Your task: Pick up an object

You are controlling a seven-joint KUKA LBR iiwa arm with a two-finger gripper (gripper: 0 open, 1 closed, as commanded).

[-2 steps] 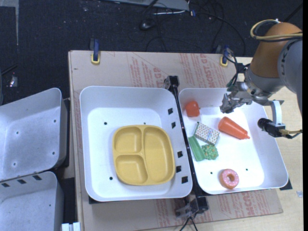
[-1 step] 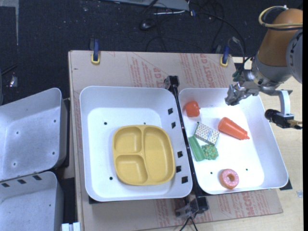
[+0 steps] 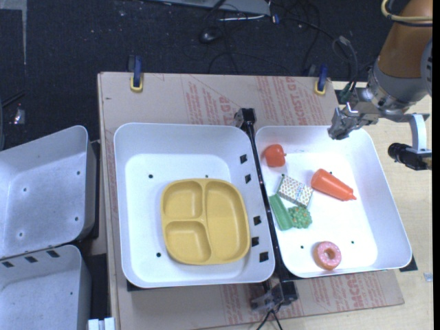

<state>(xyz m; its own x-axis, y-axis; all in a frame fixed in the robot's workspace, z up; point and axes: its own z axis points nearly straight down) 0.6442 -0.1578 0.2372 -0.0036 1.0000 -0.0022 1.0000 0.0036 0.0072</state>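
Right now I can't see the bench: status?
Gripper above right bin's far rim, nothing held. Toy carrot, doughnut untouched. Path clear.

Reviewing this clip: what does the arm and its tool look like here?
The arm has a rounded orange band above a grey metallic wrist section. Dark cables loop beside it on its left in the view. The tool at its end is small, grey and dark, with detail too fine to make out.

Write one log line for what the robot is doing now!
gripper above right bin's far edge | holding nothing | carrot, donut untouched | yellow plate in left bin
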